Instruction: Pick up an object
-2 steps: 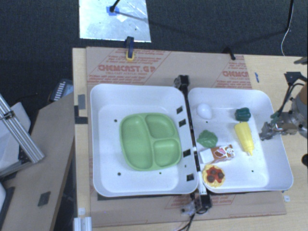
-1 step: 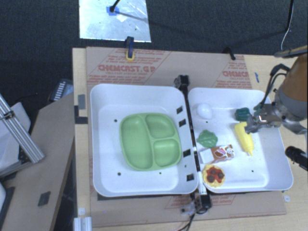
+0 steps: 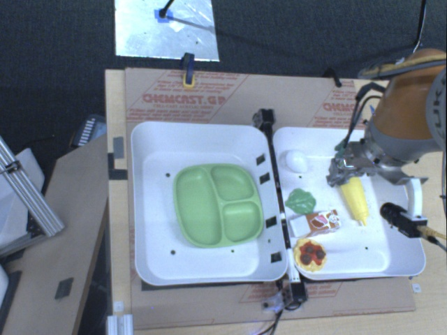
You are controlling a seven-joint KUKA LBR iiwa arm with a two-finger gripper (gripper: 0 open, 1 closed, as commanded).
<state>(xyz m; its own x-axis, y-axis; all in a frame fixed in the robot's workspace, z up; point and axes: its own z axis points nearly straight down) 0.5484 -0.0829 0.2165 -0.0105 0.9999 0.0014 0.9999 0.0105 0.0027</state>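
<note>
In the right bin (image 3: 398, 260) lie a yellow corn-like piece (image 3: 357, 198), a white egg (image 3: 297, 161), a green leafy piece (image 3: 301, 201), a small red-and-white carton (image 3: 322, 222) and a round yellow item with red spots (image 3: 311, 254). My gripper (image 3: 341, 171) hangs low over the far end of the yellow piece, right at its tip. The metal wrist parts hide the gripper's tips and whether they touch the yellow piece.
The left bin (image 3: 150, 155) holds a green divided plate (image 3: 216, 204). A black divider with clips (image 3: 274, 187) runs between the bins. A black cylinder on a white bracket (image 3: 399, 219) juts over the right bin's right side. The grey and orange arm (image 3: 408, 107) covers the bin's far right corner.
</note>
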